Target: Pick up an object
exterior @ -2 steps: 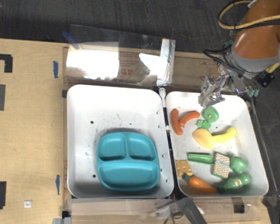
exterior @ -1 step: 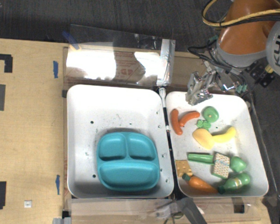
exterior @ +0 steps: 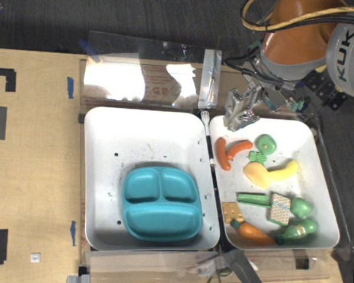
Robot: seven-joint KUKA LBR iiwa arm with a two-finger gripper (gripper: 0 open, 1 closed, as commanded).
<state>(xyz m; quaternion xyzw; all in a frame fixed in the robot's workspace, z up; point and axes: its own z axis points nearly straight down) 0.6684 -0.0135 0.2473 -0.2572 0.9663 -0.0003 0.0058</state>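
The tool (exterior: 240, 119), grip state unclear, hangs above the right bin (exterior: 324, 169) near the sausages (exterior: 228, 151).

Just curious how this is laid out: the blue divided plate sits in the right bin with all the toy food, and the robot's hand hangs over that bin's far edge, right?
Not quite. The camera view shows the blue divided plate in the left bin, alone. The toy food lies in the right bin, and the hand hangs over that bin's far edge.

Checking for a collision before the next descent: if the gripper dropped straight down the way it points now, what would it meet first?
Probably the red sausage, which lies just below the gripper in the right bin; depth is unclear.
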